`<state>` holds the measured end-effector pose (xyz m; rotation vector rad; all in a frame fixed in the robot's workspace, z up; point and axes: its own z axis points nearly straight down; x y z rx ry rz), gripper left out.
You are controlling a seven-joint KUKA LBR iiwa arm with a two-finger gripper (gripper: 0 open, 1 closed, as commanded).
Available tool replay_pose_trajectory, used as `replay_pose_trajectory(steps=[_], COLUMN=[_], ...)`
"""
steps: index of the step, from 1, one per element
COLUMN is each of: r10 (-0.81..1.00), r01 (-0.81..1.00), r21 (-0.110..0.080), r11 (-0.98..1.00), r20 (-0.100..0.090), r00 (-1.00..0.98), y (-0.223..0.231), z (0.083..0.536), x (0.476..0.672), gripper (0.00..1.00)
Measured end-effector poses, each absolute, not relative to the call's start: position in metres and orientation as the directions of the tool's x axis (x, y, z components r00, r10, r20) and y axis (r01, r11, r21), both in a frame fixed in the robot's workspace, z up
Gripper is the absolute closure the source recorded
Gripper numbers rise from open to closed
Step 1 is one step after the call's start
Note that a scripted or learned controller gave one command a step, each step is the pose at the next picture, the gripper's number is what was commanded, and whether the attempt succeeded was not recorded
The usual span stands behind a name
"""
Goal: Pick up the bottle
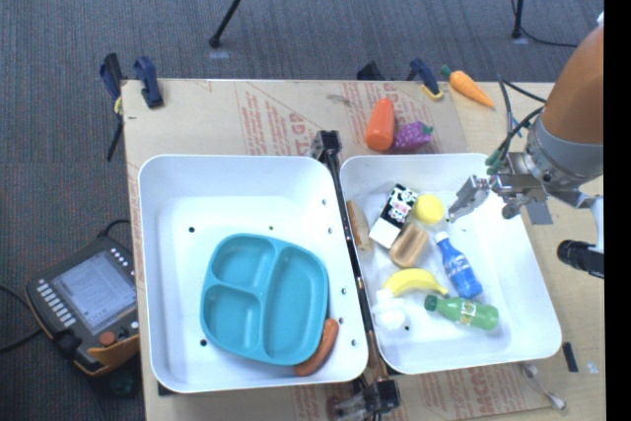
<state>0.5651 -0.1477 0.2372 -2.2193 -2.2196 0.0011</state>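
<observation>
Two bottles lie in the right bin point(545, 311). A blue bottle point(458, 268) with a white cap lies near the bin's middle, cap towards the back. In front of it a green bottle point(463, 312) lies on its side. My gripper point(500, 202) hangs over the bin's back right part, just above and right of the blue bottle's cap. It is open, with nothing between its fingers. One fingertip point(461, 203) points down-left, next to a yellow lemon point(429, 208).
The right bin also holds a banana point(414, 282), a bun point(408, 245), a cow-patterned carton point(397, 208) and a white lump point(391, 317). The left bin point(168, 212) holds a blue divided plate point(264, 296) and a sausage point(317, 350). An orange pepper point(381, 124), grapes point(413, 136) and a carrot point(469, 88) lie behind the bins.
</observation>
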Motion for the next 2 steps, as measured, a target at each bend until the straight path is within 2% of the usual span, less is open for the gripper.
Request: replay_pose_trajectory(steps=[1,2], r10=[0.996,0.996], r01=[0.996,0.996], r21=[-0.004,-0.005], r11=[-0.086,-0.093], r20=[0.002,0.004], r00=[0.086,0.093], y=[-0.1573,-0.1576], z=[0.0872,0.0971], x=[0.5357,0.5358], gripper=[0.0,1.0])
